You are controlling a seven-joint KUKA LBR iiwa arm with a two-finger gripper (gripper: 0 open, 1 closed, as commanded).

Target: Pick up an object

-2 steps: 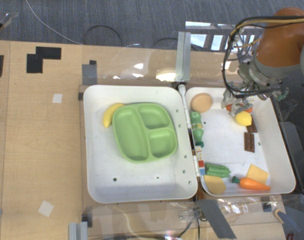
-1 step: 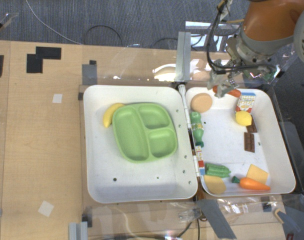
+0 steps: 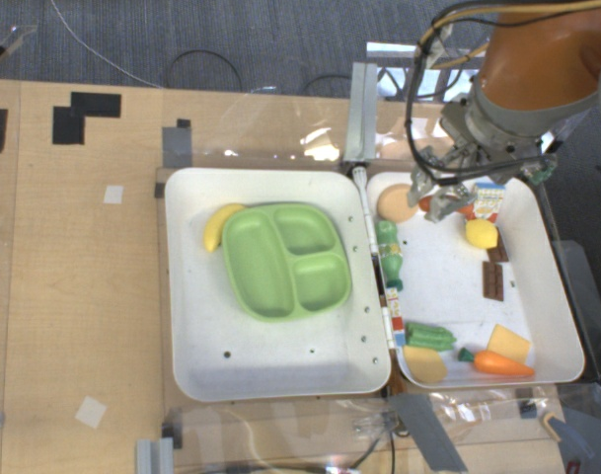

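My gripper [image 3: 440,201] hangs low over the back of the right bin [image 3: 549,265], under the orange wrist band. A tan round piece [image 3: 393,204] lies just to its left. A white carton with red and blue print [image 3: 488,200] sits to its right, partly hidden by the gripper. A yellow lemon [image 3: 482,233] lies a little nearer the front. I see nothing clearly held.
The right bin also holds a green bottle [image 3: 387,241] along its left wall, a brown chocolate bar [image 3: 492,279], a green vegetable [image 3: 428,337], a cheese wedge [image 3: 508,343], a carrot [image 3: 499,364] and a tan piece [image 3: 425,366]. In the left bin [image 3: 196,354] are a green divided plate [image 3: 285,260] and a banana [image 3: 217,227].
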